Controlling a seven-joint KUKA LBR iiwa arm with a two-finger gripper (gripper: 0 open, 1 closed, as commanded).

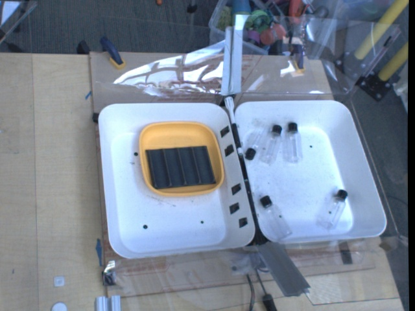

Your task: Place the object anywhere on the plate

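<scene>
Camera view: yellow plate (148, 140) w/ dark ribbed insert sits in left bin (120, 222). Five clear vials w/ black caps lie in right bin (363, 173). Best pick is the near-right vial (333, 208), well apart from the others; then carry it over the divider to the plate.

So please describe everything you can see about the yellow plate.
The yellow plate is a rounded square with a raised rim, and it looks like plastic. It lies flat in the left bin, toward the back. A dark ribbed block rests on it, covering most of its middle and front. Nothing else touches it.
</scene>
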